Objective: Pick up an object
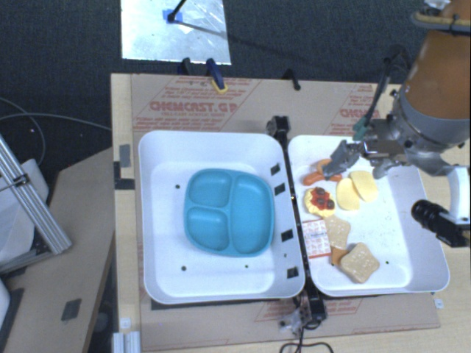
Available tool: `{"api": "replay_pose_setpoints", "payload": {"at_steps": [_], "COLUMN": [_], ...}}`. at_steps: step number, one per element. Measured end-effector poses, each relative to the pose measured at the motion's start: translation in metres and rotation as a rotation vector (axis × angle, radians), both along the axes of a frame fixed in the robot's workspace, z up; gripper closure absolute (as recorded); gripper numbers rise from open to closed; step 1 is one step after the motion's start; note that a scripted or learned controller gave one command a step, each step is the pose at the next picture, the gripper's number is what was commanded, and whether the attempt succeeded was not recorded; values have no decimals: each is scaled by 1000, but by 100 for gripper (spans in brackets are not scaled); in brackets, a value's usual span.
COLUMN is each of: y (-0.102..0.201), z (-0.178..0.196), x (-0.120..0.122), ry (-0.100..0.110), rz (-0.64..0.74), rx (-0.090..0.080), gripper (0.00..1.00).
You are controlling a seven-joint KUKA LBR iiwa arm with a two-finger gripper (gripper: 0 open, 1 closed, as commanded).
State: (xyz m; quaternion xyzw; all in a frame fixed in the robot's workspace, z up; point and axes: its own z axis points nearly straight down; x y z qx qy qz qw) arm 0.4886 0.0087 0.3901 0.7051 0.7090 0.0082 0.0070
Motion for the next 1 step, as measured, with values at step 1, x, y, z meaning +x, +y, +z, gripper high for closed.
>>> {"api": "replay_pose_setpoints", "payload": {"at_steps": [1], "y": [24], "z": [-86], "x": [-2], "ry": [27], "rz": [-1], "rx": [-1], "gripper": [0]}}
